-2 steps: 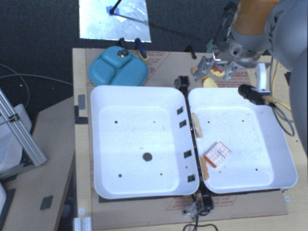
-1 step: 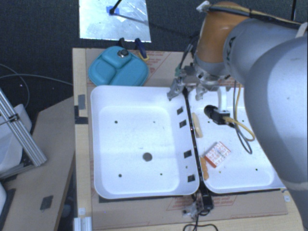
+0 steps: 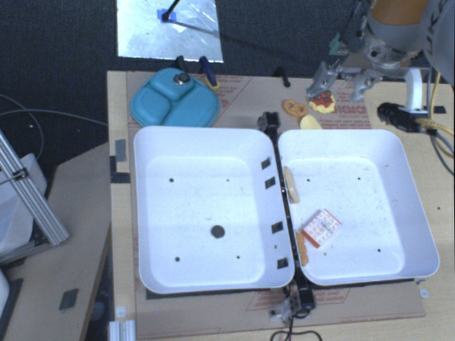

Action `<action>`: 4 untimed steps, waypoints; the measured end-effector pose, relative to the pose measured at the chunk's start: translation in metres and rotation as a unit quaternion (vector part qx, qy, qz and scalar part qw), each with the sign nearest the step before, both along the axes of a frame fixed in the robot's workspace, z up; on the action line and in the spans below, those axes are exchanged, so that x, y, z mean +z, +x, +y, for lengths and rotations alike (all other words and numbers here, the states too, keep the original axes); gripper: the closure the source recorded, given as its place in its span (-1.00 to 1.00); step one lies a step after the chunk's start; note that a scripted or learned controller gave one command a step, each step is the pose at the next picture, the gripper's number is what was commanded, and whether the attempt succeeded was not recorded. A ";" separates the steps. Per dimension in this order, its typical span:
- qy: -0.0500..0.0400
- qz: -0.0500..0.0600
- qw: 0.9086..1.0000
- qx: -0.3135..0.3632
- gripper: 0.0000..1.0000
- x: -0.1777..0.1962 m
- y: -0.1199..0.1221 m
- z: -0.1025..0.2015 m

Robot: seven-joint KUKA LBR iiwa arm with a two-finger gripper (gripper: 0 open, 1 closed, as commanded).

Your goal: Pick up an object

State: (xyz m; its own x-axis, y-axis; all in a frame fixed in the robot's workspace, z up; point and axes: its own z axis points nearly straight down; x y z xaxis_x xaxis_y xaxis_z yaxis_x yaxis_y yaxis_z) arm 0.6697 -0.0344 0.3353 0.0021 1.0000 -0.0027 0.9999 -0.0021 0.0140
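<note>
My gripper (image 3: 339, 91) hangs at the back right, beyond the right bin (image 3: 412, 212), with its fingers spread open and nothing between them. A small red and yellow piece (image 3: 324, 104) lies on the bench just below the left finger (image 3: 319, 85). In the right bin lie a red-and-white patterned packet (image 3: 321, 227), a pale stick (image 3: 290, 185) by the left wall and an orange stick (image 3: 301, 248). A dark round disc (image 3: 217, 231) rests in the left bin (image 3: 153, 190).
On the bench behind the bins sit an orange pretzel-shaped piece (image 3: 293, 108), a pale yellow piece (image 3: 310, 123) and a blue divided tray (image 3: 174, 98). A foil sheet (image 3: 168, 18) lies further back. A metal frame (image 3: 25, 190) stands at the left.
</note>
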 end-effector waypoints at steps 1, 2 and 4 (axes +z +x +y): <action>0.002 0.008 1.000 0.005 -1.00 -0.048 -0.039 0.106; 0.004 0.000 1.000 0.007 -1.00 0.067 -0.045 0.175; 0.002 0.007 1.000 0.001 -1.00 -0.188 -0.048 0.269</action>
State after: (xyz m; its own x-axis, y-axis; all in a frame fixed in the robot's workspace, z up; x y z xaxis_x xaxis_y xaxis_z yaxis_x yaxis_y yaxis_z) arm 0.6221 0.2346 0.1473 -0.0003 1.0000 0.0006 1.0000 0.0003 -0.0010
